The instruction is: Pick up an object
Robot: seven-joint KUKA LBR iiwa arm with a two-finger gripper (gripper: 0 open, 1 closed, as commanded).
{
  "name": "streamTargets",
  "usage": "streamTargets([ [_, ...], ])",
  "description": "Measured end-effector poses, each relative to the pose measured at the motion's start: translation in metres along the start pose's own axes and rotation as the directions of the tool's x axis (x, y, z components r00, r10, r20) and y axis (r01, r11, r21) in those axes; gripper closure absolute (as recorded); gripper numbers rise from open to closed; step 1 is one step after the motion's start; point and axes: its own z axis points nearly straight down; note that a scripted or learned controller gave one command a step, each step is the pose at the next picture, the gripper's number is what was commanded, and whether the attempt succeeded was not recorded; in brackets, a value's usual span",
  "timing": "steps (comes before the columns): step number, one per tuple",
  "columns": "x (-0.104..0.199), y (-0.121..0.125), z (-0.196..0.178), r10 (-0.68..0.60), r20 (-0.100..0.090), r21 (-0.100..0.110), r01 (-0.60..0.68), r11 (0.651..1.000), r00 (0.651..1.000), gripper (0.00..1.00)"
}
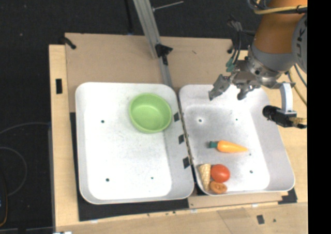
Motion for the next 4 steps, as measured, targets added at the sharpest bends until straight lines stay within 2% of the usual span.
streamTargets([
  [1, 0.000, 0.000, 0.000, 0.001, 0.000, 0.000, -0.001, 1.000, 1.000, 0.00],
  [2, 0.000, 0.001, 0.063, 0.005, 0.003, 0.006, -0.005, 1.000, 1.000, 0.00],
  [4, -0.006, -0.004, 0.176, 0.006, 0.004, 0.005, -0.006, 1.000, 1.000, 0.00],
])
